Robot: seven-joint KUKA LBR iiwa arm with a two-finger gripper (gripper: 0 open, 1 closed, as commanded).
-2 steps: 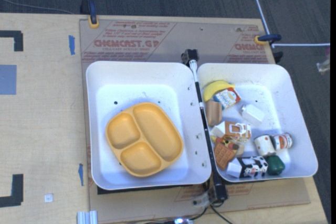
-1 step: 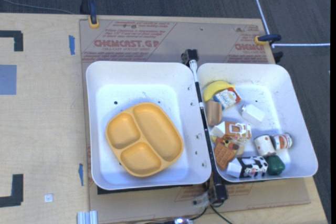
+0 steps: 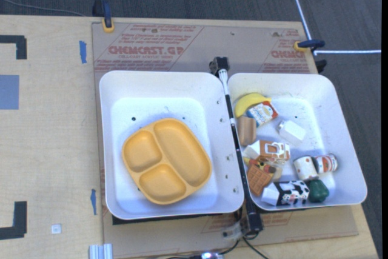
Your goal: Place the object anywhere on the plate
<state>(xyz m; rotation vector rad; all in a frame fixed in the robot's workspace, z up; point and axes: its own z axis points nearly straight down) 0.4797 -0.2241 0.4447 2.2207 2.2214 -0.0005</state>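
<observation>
Wooden bench bears two white bins.

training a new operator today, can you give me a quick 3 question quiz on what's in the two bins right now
1. True or false: the yellow plate lies in the left bin.
2. How many compartments does the plate have: A) two B) three C) four?
3. Fill the gap: the banana lies in the right bin, near its ____ edge (the far edge or the near edge in the camera view).

Key
1. True. It lies flat in the left bin, apart from the pile of small toys.
2. B. One long compartment and two smaller ones.
3. Far. It lies at the top of the pile, just above the small carton.
</observation>
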